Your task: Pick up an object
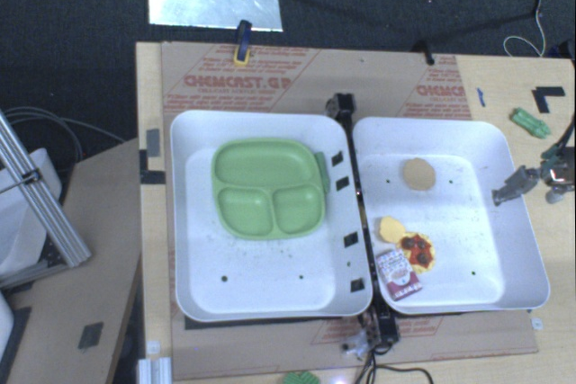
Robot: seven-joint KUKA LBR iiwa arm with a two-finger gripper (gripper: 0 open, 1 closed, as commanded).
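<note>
The right white bin (472, 234) holds a round tan cookie (418, 174), a small yellow piece (392, 230), a yellow piece with red spots (419, 251) touching it, and a red-and-white packet (397, 272) near the front left corner. My gripper (509, 189) hangs over the bin's right wall, well right of all these objects. It is small and grey, and nothing shows in it.
The left bin (202, 288) bears a green divided plate (268, 189). Black clips (349, 211) run along the seam between the bins. A green object (531, 122) lies on the bench at the far right. A yellow-and-blue clamp (242, 45) sits at the back.
</note>
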